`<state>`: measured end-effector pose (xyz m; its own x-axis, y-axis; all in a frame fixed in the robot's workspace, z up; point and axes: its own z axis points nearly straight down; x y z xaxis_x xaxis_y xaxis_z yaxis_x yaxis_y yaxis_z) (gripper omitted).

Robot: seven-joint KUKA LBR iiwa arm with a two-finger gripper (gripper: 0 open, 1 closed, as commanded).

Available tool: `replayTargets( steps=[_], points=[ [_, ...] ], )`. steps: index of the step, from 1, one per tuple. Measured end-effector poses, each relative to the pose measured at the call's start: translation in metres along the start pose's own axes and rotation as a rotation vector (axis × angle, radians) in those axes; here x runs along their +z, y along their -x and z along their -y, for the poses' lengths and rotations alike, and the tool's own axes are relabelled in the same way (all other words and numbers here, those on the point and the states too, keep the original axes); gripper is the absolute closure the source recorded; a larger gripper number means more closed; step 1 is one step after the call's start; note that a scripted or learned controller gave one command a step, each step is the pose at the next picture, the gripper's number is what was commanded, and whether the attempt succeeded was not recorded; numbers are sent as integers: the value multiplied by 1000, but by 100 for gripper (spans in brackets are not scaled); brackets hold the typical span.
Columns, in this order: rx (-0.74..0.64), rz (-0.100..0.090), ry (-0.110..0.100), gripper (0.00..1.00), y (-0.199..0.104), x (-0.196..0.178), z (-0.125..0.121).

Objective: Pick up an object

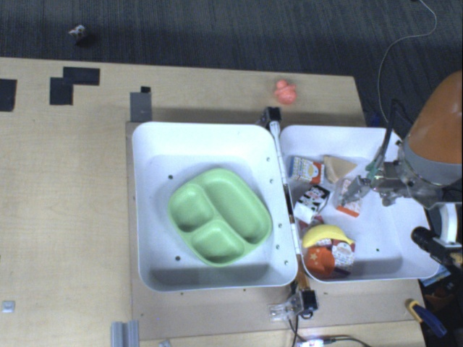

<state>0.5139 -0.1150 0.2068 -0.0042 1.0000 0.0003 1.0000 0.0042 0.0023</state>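
My gripper (356,188) hangs low over the middle of the right bin (391,237), reaching in from the right below the orange band of the arm (441,132). Just under its tip lies a small white and orange packet (349,209). Left of it sit a small carton (304,169), a tan wedge (337,168) and a black and white pack (312,197). A yellow banana (327,234) and a red round item (323,259) lie at the bin's front left corner.
The left bin (155,194) holds a green divided plate (219,215). A pink toy (286,91) lies on the bench behind the bins. Cables and clips sit along the bench's front edge (300,306).
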Motion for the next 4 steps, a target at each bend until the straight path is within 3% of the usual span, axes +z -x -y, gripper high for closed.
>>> replayTargets(
  steps=[1, 2, 3, 4],
  points=[
    [-1, 0, -2, 0, 33, 94, -117],
    [2, 9, 19, 0, 11, 116, -61],
    [2, 11, 27, 100, 11, 103, -64],
    [2, 10, 24, 0, 11, 105, -63]
  ],
)
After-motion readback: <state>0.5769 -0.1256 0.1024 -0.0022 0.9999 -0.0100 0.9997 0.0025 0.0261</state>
